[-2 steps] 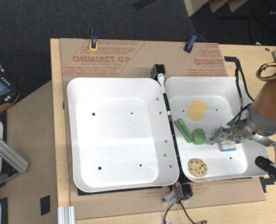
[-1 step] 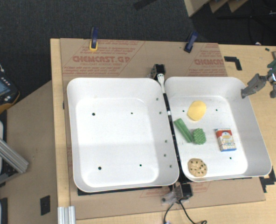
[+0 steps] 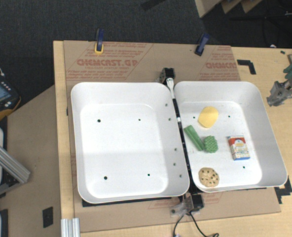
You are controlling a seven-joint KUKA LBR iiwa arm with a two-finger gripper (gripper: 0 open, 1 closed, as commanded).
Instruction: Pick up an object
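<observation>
The right bin (image 3: 264, 132) holds several small objects. A yellow rounded piece (image 3: 208, 116) lies near its middle. Just below it is a green broccoli-like piece (image 3: 201, 140) with a long stalk. A small red and white carton (image 3: 238, 147) lies to the right of the green piece. A round chocolate-chip cookie (image 3: 208, 177) rests near the front wall. My gripper (image 3: 278, 96) shows at the right edge of the view, outside the right bin's far right corner and well away from all the objects.
The left bin (image 3: 87, 172) stands beside the right one on a brown cardboard sheet (image 3: 136, 58). Two clamps (image 3: 99, 43) hold the sheet's far edge. A black bracket (image 3: 167, 75) sits between the bins at the back, and a cable (image 3: 185, 221) runs out at the front.
</observation>
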